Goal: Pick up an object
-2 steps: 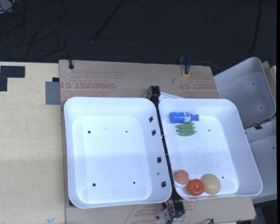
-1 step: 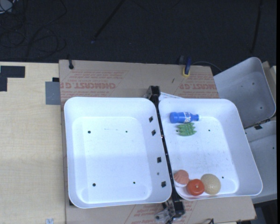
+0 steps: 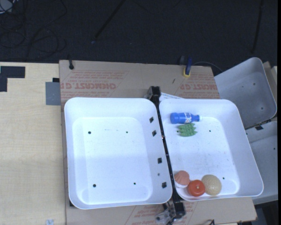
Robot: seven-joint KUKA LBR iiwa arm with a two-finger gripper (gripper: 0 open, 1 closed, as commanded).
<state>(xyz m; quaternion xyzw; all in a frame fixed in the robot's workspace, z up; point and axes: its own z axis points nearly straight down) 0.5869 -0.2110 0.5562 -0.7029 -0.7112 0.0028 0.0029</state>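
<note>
You see the right bin [image 3: 243, 139] holding a blue bottle [image 3: 184, 118] lying on its side near the far wall, a green leafy piece [image 3: 187, 130] just beside it, and at the near edge a pink shell-like object [image 3: 181, 177], a red tomato [image 3: 195, 188] and a beige ball [image 3: 211, 184] clustered together. The left bin [image 3: 75, 125] sits alongside on the counter [image 3: 23, 144]. You cannot tell the jaws' state.

Two white bins [image 3: 110, 108] side by side on cardboard sheet [image 3: 131, 81], wooden bench [image 3: 23, 139] beneath.
</note>
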